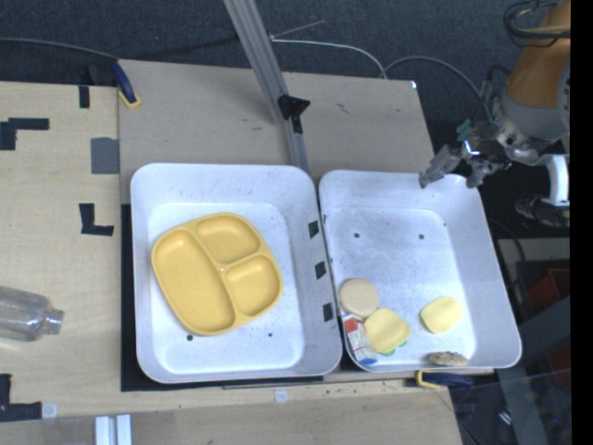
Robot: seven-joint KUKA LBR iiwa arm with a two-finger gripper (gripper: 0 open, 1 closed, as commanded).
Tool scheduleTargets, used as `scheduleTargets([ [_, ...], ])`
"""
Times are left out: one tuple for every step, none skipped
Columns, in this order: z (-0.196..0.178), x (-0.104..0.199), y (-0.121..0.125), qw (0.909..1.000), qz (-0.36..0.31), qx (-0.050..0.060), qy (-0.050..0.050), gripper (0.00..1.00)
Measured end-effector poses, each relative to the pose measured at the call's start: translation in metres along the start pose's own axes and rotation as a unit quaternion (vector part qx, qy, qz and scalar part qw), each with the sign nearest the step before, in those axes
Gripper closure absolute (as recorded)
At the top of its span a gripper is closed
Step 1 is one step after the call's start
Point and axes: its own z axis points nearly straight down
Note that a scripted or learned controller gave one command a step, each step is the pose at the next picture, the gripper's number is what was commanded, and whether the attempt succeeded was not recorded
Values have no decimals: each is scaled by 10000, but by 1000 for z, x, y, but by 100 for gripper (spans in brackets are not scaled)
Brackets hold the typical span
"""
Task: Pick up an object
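Observation:
The right bin holds several small items along its near edge. A round beige piece lies beside a yellow block, which rests on a red and white packet. Another yellow block and a small brown piece lie further right. My gripper hangs over the bin's far right corner, well away from these items. It is open, its two dark fingers spread with nothing between them.
The left bin holds a yellow divided plate. A grey metal pole slants down to the gap between the bins. A clear bottle lies on the bench at far left.

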Motion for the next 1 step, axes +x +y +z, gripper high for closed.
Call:
scheduleTargets([
  [129, -6, 29, 9998, 22, 199, 87, 0],
])
